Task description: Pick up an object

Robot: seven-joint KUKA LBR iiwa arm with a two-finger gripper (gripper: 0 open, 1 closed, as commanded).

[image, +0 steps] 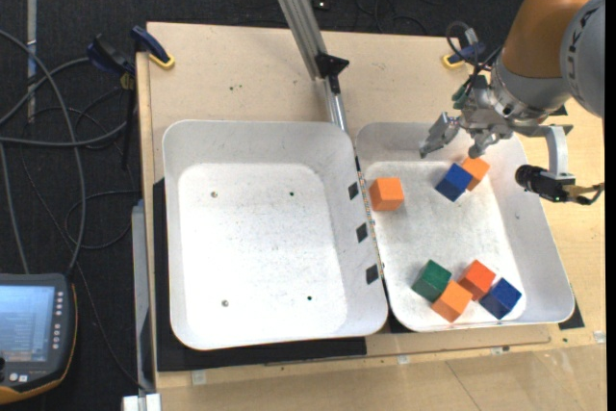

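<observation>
Blue block (450, 182) sits cornerwise, beneath the spread tool (454, 141).

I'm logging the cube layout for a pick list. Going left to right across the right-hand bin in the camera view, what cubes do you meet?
Lone orange cube → green cube → blue cube touching an orange cube below the gripper → dark blue cube. The two orange cubes in the near cluster overlap the order and are left out.

Even, bright overhead light is washing the two white bins (260, 236) to the left of and below the gripper (460, 138) almost to glare, the blocks just beneath it are casting only faint soft shadows, and the picture is looking slightly soft and grainy throughout.
</observation>
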